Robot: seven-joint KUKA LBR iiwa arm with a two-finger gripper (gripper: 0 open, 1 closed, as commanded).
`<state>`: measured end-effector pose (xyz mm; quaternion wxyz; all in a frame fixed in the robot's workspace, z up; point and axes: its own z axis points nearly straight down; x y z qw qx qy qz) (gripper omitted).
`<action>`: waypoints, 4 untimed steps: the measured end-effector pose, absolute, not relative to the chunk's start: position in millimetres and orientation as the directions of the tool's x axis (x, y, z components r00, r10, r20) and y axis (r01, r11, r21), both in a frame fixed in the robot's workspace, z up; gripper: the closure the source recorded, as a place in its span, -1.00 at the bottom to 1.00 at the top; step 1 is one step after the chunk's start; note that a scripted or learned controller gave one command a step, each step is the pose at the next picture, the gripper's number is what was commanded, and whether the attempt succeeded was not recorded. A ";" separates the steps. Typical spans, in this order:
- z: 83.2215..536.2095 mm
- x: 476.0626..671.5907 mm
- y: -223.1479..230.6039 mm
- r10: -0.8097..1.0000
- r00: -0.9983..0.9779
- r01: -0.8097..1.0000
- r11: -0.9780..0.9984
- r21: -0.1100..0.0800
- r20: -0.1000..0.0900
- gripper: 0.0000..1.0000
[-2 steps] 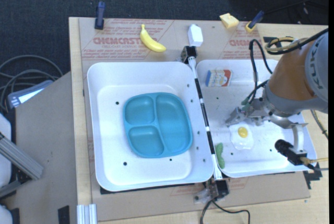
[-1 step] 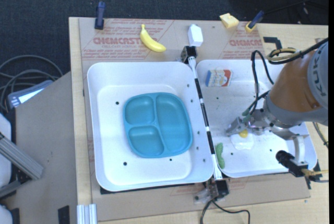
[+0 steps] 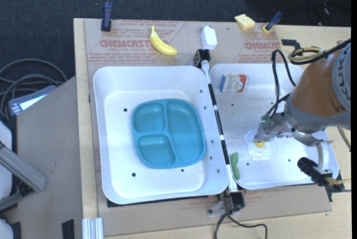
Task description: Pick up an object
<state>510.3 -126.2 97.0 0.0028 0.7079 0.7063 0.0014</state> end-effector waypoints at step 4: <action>87.1 526.2 -136.8 1.000 0.001 1.000 -0.001 -0.002 0.000 -1.00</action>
